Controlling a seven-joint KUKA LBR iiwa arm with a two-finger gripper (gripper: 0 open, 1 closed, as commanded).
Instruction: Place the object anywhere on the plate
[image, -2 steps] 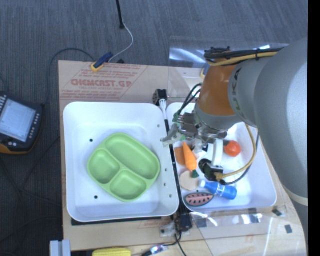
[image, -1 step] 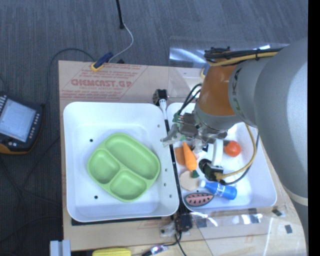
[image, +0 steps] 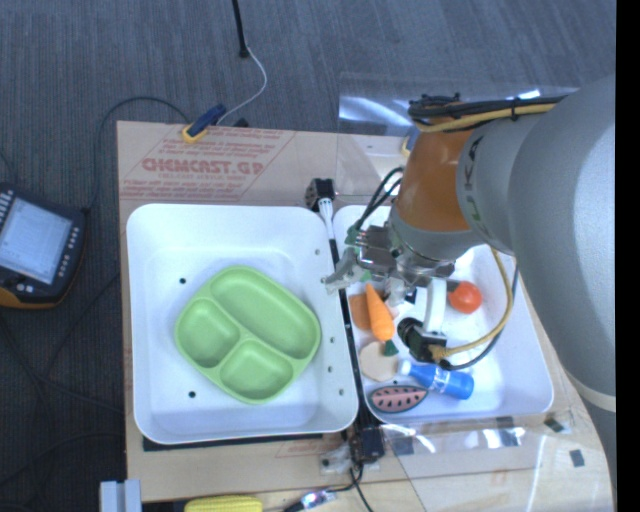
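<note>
a: where's the gripper (image: 385, 290) right now?

b: low over the right bin (image: 520, 385), near its left wall at centre frame. the arm (image: 520, 180) comes in from the right of the frame and covers most of the bin's upper half.

a: is it holding anything?

b: can't tell. an orange carrot (image: 378, 312) sits right under the wrist hardware, but whether the jaws are spread or pressed on it isn't visible; the wrist hides them.

a: so the carrot is the object?

b: probably, judging from how the gripper sits above it. other toys lie close by: a red ball (image: 464, 296) to the right, a blue piece (image: 440, 380) lower down, a watermelon slice (image: 398, 399) at the bin's lower left, and a pale round piece (image: 376, 360) just below the carrot.

a: and the plate?

b: the green plate (image: 248, 333) lies in the left bin (image: 160, 240), with three compartments and nothing on it. it's well apart from the carrot, with both bin walls between.

a: so the job's barely begun.

b: i'd say so. the pick comes first, then a lift high enough to clear the walls, since the carrot lies close to the left wall. the crowding is the risk: the pale piece touches or nearly touches the carrot and could get nudged.
</note>
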